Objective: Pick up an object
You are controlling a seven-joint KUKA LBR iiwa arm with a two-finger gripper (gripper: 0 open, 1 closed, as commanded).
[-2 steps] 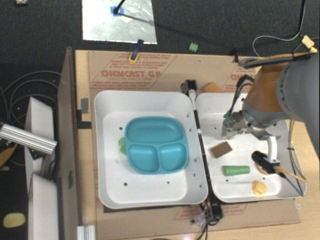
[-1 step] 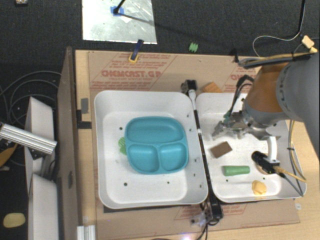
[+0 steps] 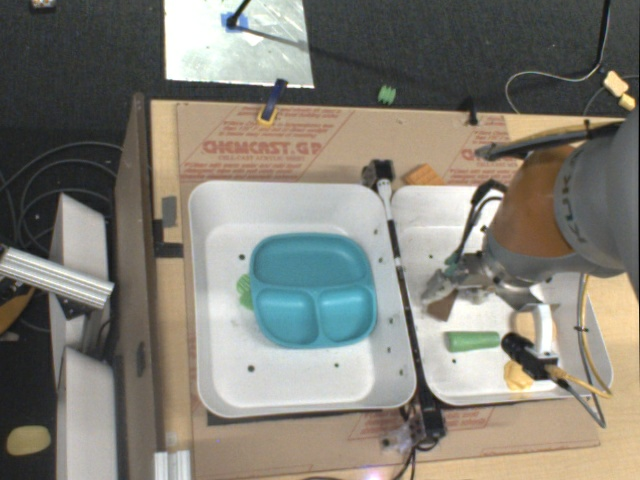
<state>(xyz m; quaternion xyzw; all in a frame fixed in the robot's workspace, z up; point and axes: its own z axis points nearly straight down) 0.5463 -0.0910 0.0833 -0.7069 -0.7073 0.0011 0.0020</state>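
I am hovering the gripper (image 3: pixel 440 293), grip state unreadable, near the right bin's (image 3: pixel 430 218) left wall, judging the green cylinder (image 3: pixel 472 341) light, stiff, best pinched mid-length.

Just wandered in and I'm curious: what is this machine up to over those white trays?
A grey robot arm reaches from the right over the right-hand bin, its gripper low near a brownish object. A green cylinder and a yellow piece lie nearby. The left bin holds a blue divided tray.
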